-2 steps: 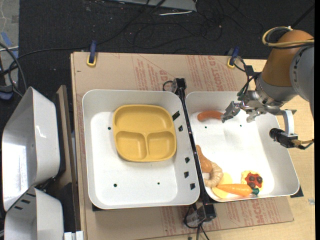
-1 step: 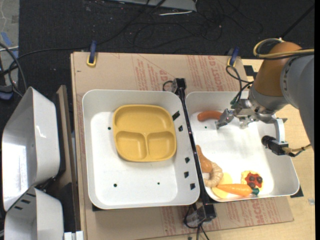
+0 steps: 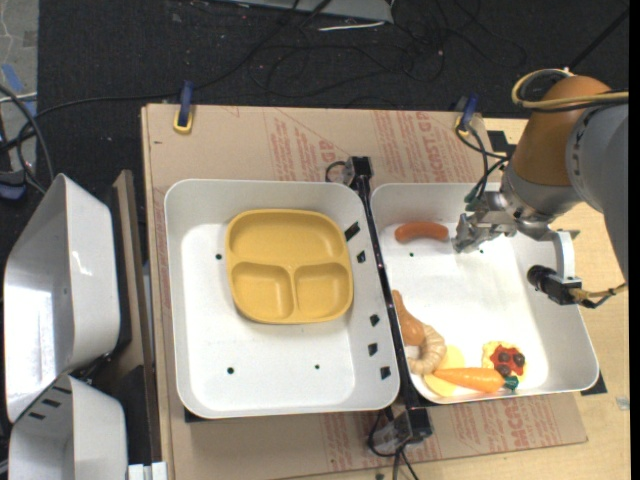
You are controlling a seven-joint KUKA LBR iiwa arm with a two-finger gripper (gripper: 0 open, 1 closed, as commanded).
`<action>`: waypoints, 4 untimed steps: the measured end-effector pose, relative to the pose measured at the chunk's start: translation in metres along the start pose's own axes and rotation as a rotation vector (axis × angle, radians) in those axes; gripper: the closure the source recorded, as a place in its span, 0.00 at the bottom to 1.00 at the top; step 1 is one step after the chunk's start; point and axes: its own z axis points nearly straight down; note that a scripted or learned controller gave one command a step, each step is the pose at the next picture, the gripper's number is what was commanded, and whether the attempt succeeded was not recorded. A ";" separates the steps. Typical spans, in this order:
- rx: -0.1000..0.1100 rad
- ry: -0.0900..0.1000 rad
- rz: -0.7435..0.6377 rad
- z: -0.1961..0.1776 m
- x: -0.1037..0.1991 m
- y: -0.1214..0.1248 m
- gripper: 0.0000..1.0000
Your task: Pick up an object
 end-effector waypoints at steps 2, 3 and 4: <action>-0.005 -0.001 -0.004 -0.115 0.002 0.011 1.00; -0.001 0.000 -0.003 -0.131 0.002 0.012 1.00; 0.002 0.002 -0.007 -0.139 0.047 -0.005 1.00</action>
